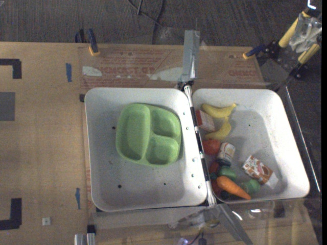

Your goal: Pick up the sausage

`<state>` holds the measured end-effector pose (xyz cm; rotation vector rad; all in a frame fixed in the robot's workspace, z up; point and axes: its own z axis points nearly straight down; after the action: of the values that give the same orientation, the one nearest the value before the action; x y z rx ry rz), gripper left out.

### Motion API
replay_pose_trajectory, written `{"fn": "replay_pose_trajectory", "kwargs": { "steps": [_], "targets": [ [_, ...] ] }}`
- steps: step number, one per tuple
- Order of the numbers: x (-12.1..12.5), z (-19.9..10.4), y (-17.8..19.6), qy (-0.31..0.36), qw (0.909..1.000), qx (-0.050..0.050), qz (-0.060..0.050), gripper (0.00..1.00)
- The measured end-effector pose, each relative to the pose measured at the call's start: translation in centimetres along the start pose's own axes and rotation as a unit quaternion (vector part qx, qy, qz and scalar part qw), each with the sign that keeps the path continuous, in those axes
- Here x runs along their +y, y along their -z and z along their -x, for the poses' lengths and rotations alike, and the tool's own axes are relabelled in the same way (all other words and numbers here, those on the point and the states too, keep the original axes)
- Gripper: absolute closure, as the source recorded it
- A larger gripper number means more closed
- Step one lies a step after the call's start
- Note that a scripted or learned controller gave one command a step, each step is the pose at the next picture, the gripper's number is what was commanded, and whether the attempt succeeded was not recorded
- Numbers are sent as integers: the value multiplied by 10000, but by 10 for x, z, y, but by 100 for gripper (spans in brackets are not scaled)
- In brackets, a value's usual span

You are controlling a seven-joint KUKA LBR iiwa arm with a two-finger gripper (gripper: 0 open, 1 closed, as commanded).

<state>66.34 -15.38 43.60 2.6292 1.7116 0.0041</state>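
two bins (102,188); toy food heap (225,180) overlapping, sausage indistinct; end effector (306,32) cut off, state unclear.

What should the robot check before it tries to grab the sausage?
1. Sausage found: cannot tell. A small dark red piece in the right-hand shallow white bin might be it.
2. Room around that piece: not ok. The small round tin can, the red tomato and the orange carrot crowd it.
3. Away from the bin wall: not ok. The pile hugs the wall nearest the other bin.
4. Green divided plastic plate out of the way: ok. It lies in the left-hand shallow white bin.
5. Red and white carton out of the way: ok. It lies apart from the pile.
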Motion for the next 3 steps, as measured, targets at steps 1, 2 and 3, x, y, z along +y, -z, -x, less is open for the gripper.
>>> {"fn": "replay_pose_trajectory", "kwargs": {
  "steps": [1,2,3],
  "targets": [
    [24,47,-92,276,9996,-3,-25,100],
    [12,25,-307,1487,9889,8,-30,100],
    [10,56,-247,3015,9535,3,9,100]
  ]
}}
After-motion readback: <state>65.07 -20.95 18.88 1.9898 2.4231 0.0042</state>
